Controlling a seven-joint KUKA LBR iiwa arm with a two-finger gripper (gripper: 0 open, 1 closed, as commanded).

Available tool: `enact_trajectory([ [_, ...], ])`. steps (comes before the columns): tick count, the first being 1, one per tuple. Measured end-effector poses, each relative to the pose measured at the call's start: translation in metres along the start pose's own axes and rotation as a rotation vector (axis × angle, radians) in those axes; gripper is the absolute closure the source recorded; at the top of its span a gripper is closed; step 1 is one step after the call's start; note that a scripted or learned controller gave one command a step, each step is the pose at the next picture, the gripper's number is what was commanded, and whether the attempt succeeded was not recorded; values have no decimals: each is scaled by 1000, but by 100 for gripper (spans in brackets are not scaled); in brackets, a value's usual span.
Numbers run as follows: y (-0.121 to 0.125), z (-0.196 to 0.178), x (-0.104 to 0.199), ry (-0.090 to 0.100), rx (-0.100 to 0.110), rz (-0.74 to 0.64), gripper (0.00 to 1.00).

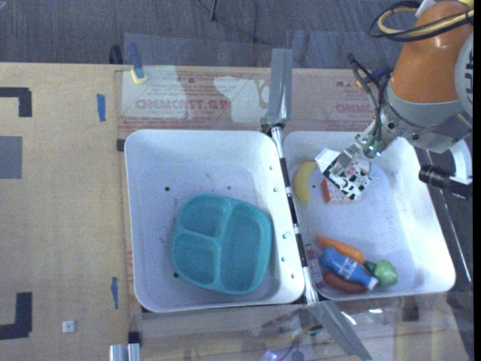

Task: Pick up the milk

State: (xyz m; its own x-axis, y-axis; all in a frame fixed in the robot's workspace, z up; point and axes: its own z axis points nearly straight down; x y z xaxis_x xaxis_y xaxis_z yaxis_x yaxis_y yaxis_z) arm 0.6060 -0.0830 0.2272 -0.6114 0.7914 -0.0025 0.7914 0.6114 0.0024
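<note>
Gripper point(359, 155) clamps one milk carton point(346, 179); one teal tray point(222, 244) lies in the left bin point(150, 164).

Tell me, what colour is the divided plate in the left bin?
The plate is teal, a blue-green all over, seen clearly in the camera view.

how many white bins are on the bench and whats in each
2. The left bin holds a teal divided plate. The right bin holds the milk carton under the gripper, a lemon and a toy pile.
</note>
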Motion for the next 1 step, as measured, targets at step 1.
enact_trajectory([
  [1, 19, 4, 82, 2, 1, -109, 100],
])
